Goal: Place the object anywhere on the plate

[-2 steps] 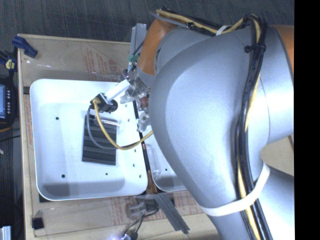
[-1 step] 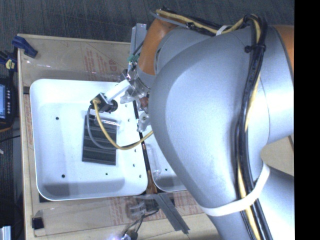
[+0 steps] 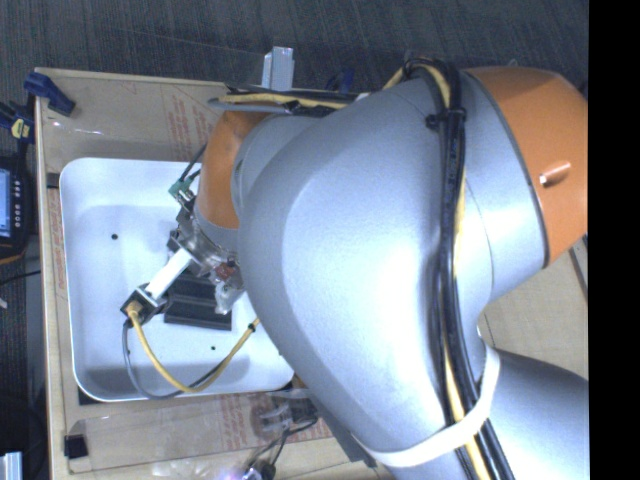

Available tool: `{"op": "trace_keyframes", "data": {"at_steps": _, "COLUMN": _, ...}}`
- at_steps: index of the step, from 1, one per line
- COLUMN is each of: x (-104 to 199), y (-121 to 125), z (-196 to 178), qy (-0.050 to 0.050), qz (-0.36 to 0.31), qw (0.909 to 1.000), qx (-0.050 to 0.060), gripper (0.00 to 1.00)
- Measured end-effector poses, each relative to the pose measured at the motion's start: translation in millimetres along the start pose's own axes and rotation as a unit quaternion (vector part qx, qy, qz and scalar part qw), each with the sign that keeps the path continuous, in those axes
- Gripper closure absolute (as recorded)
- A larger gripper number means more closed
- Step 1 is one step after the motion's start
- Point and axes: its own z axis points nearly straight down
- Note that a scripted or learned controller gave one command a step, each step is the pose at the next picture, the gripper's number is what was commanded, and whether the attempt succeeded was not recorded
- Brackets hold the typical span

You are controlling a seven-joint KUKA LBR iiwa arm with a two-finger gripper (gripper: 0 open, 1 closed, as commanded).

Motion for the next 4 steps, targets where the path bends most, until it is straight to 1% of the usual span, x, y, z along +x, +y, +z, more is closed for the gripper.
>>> {"op": "trace_keyframes", "data": {"at_steps": 1, "x": 0, "y": -1, "z": -9, "qy": -0.001, "qz": -0.002, "qw": 1.0, "qx": 0.002, "gripper": 1.0}}
{"op": "trace_keyframes", "data": {"at_steps": 2, "x": 28, "y": -74, "z": 33, "qy": 0.001, "qz": 0.073, "qw": 0.9973, "qx": -0.002, "gripper": 1.0}}
{"op": "trace_keyframes", "data": {"at_steps": 3, "x": -9, "y": -74, "z": -109, "qy": 0.002, "qz": -0.127, "qw": 0.9919, "qx": -0.002, "gripper": 1.0}}
{"op": "trace_keyframes", "data": {"at_steps": 4, "x": -64, "y": -37, "z": 11, "qy": 0.0, "qz": -0.152, "qw": 0.9883, "qx": -0.002, "gripper": 1.0}}
